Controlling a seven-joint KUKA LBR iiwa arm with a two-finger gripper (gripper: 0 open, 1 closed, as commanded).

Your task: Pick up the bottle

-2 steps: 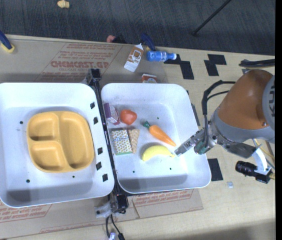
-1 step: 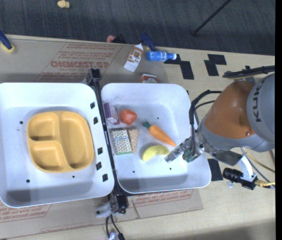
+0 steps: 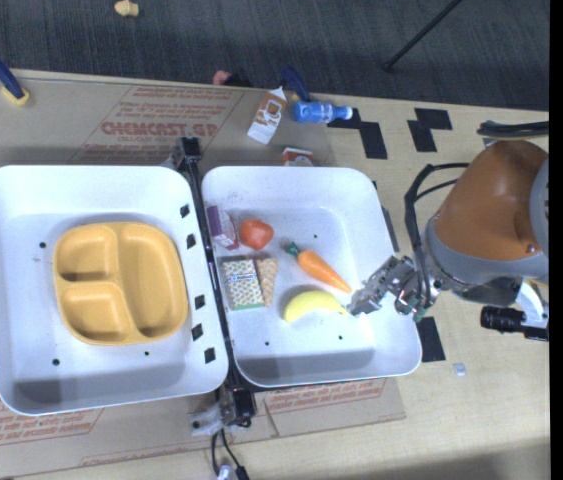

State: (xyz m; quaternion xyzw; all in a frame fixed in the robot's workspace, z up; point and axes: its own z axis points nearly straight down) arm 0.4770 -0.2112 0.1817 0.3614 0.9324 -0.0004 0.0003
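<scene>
In the camera view, the small clear plastic bottle with a blue cap point(image 3: 319, 113) lay on its side on the bench, upper centre of the frame, above the right white bin point(image 3: 386, 343). The two-finger gripper point(image 3: 373, 295) hung low at that bin's right side, just beside a yellow banana point(image 3: 311, 306) and an orange carrot point(image 3: 321, 269); whether its jaws were spread could not be told.
</scene>
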